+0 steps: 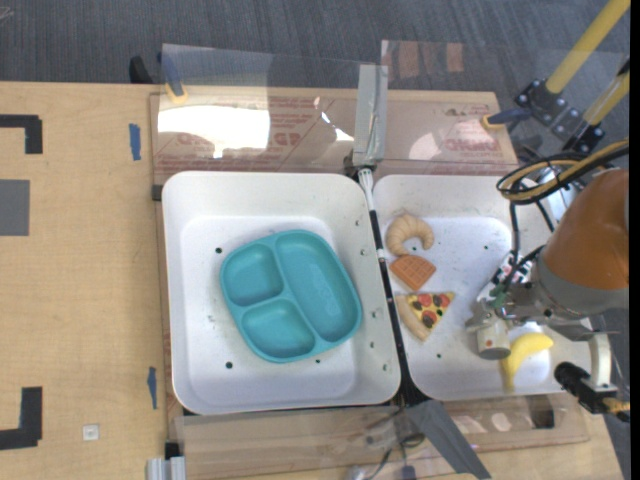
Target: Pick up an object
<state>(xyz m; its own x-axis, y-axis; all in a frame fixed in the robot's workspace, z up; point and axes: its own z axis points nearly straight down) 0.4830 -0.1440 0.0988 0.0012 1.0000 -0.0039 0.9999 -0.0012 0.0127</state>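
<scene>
In the camera view, the end effector (493,330) hangs low in the right bin (470,238), its grip state impossible to tell. A yellow banana (524,354) lies just beside it, toward the bin's near edge. A croissant (409,233), waffle (413,271) and pizza slice (427,311) line the bin's left side.

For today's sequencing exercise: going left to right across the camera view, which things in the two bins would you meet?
Blue divided plate → toy pizza slice → yellow banana. The croissant and waffle sit over nearly the same span as the pizza slice, so I leave them out.
</scene>
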